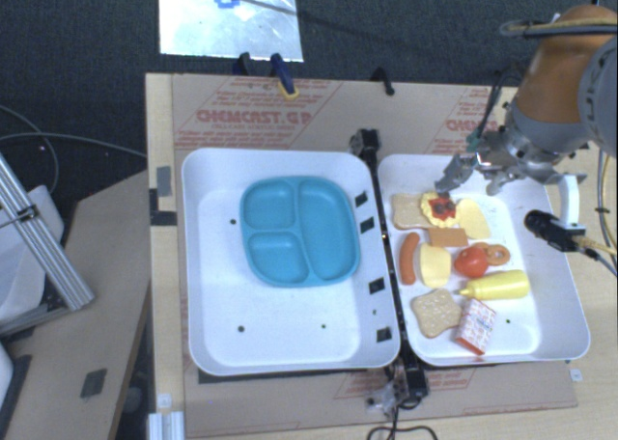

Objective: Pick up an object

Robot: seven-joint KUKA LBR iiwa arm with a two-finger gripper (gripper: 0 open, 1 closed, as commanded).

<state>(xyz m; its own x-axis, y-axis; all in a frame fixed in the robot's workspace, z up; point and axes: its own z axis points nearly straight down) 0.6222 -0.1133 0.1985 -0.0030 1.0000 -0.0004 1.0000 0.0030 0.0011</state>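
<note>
The right bin [555, 327] holds several toy foods: a bread slice [406, 208], a small red-and-yellow topped piece [440, 206], a yellow cheese slice [473, 219], a sausage [409, 257], a tomato [471, 261], a yellow mustard bottle [496, 285], a toast piece [435, 312] and a red-and-white packet [474, 325]. My gripper [476, 180] hangs over the bin's far part, just beyond the topped piece and the cheese slice. Its fingers are spread apart, with nothing between them.
The left bin [212, 332] holds a blue divided plate [297, 232]. A black divider with clips [379, 235] runs between the bins. A black cable fitting [550, 230] hangs from the arm over the right bin's right side.
</note>
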